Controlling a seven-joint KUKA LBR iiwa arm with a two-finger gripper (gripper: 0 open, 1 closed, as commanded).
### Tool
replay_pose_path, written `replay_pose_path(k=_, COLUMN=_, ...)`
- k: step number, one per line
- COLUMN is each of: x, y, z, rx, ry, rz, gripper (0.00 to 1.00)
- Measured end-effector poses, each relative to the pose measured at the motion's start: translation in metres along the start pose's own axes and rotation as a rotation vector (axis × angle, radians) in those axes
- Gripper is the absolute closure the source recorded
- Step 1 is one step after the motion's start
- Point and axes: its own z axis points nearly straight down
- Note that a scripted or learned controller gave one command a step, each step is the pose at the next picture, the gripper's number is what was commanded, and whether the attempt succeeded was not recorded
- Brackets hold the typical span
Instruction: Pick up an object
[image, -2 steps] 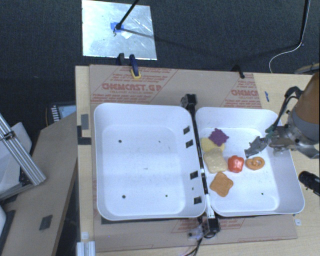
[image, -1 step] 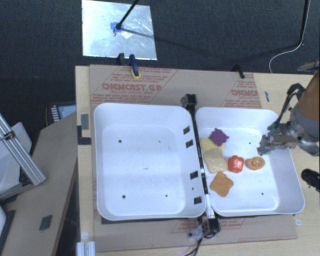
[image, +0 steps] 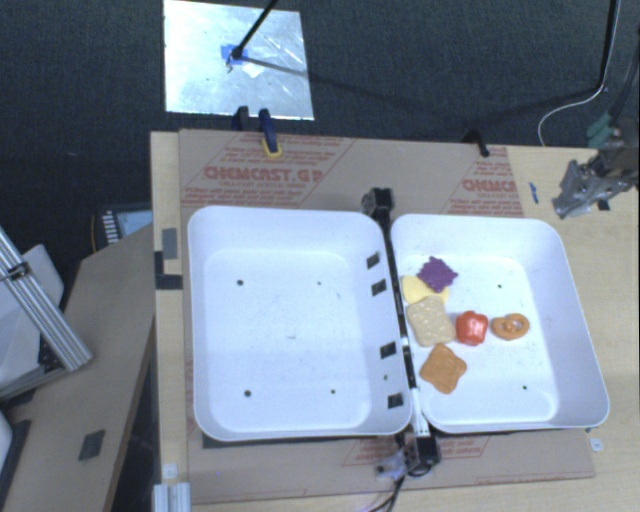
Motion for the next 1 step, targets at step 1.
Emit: replay_pose_path(k=1, x=0.1011, y=-0.0362, z=0.0515, rx=0.024, ry=0.005, rz=-0.005, gripper=1.00)
